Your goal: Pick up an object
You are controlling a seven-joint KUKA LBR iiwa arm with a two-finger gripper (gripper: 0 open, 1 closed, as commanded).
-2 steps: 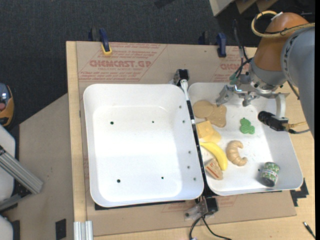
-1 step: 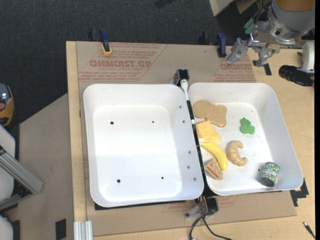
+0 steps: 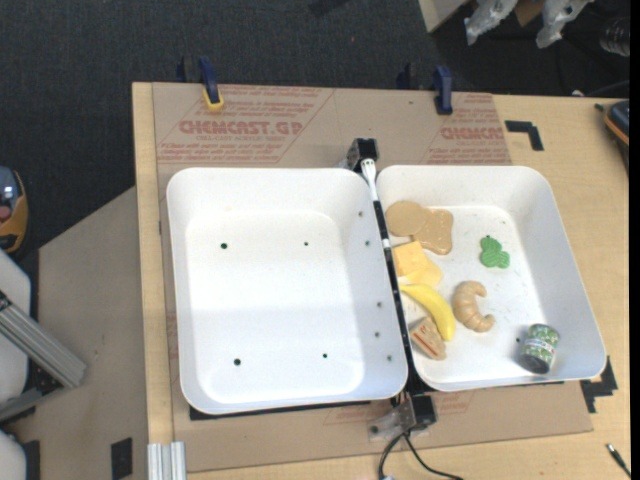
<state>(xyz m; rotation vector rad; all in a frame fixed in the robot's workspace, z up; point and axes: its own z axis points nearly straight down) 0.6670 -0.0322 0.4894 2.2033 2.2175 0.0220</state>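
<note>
The right bin (image 3: 560,218) holds several toy foods. A tan bread slice (image 3: 422,225) lies at its upper left, with a yellow cheese wedge (image 3: 414,263) just below it. Lower down are a banana (image 3: 434,310), a small sandwich piece (image 3: 427,340) and a croissant (image 3: 473,306). A green leafy piece (image 3: 493,253) sits mid-right, and a small can (image 3: 540,348) lies in the lower right corner. My gripper (image 3: 520,13) hangs high beyond the bench's far edge, well away from the bin, open with nothing between its fingers.
The left bin (image 3: 200,268) stands beside the right one, joined along a black-clipped centre ridge (image 3: 382,258). Both rest on a cardboard sheet (image 3: 300,118) held by blue clamps (image 3: 209,83) at the back. A metal rail (image 3: 40,343) lies at the far left.
</note>
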